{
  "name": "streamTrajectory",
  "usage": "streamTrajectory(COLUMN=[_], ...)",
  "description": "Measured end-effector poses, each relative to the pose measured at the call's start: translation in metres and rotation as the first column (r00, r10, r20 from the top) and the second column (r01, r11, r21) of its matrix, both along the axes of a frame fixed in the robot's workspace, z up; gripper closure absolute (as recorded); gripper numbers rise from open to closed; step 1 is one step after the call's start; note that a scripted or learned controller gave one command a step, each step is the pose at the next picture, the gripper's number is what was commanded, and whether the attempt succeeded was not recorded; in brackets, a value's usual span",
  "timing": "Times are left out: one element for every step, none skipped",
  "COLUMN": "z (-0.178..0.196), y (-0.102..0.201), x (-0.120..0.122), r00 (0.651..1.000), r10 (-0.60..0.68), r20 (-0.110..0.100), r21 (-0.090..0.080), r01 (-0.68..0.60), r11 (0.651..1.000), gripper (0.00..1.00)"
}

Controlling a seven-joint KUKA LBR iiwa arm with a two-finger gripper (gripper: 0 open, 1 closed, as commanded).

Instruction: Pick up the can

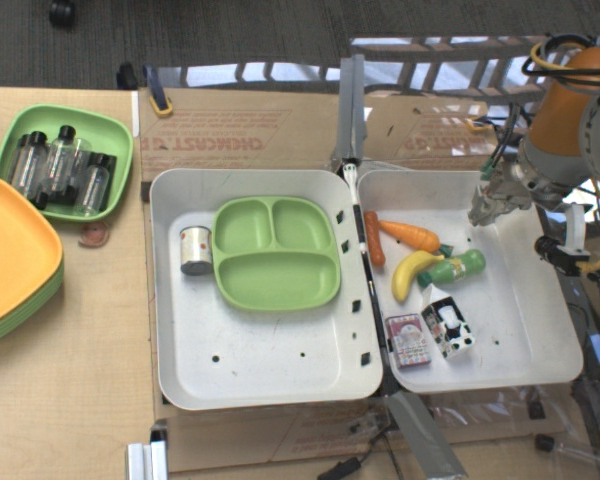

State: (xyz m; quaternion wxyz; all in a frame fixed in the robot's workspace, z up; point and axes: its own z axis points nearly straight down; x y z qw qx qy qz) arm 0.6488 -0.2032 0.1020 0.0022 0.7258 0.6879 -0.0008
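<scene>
Camera view, fixed overhead at a slant: two shallow white bins sit side by side on the bench. The can (194, 249) lies on its side in the left bin (270, 373), near that bin's left wall and just beside the left edge of a green divided plate (276, 252); whether can and plate touch cannot be told. The right bin (525, 353) holds a carrot (410, 235), a second, darker orange piece (375, 240) along its left wall, a banana (412, 271), a green bottle (454, 267) lying against the banana, a small pink-and-white packet (409, 340) and a black-and-white item (447, 326) just beside it. The gripper (486, 211) hangs over the upper right part of the right bin, well apart from the can, nothing visibly between its tips; whether they are apart or together cannot be told at this resolution. Left of the bins, on the wooden tabletop, a green tray (112, 143) carries several small clear bottles (62, 171), and a stack of orange plates (15, 253) sits below it.
</scene>
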Motion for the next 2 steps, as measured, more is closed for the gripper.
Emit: streamTrajectory(z=[0.092, 0.089], y=[0.080, 0.163], x=[0.007, -0.027], r00=[0.999, 0.999], r10=[-0.035, -0.047], r20=[-0.002, -0.004], r21=[0.003, 0.003], r01=[0.035, 0.047], r11=[0.999, 0.999], gripper=[1.00, 1.00])
